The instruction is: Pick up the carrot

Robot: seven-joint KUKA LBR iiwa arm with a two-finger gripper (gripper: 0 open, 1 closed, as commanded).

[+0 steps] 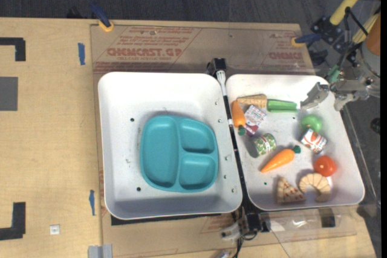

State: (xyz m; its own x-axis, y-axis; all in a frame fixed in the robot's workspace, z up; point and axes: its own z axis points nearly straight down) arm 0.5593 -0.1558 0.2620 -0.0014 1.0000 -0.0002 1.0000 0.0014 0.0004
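The carrot (278,159) is located in the middle of the right bin (354,193), its long axis set diagonally, leaf end up and to the right. It is flanked closely by a small can (264,144) and a tomato (325,165). The jaws (317,95) are positioned up and to the right of it, near the bin's far edge; their state cannot be told. The tabletop (48,130) is plain wood.

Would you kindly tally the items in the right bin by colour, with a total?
Orange: 2, the carrot and an orange piece by the bin's left wall
Green: 3, a long stick, a round fruit, a small can
Red: 1, a tomato
Tan: 3, a bread roll, a wedge, a pastry
Mixed print: 2, packets
Total: 11
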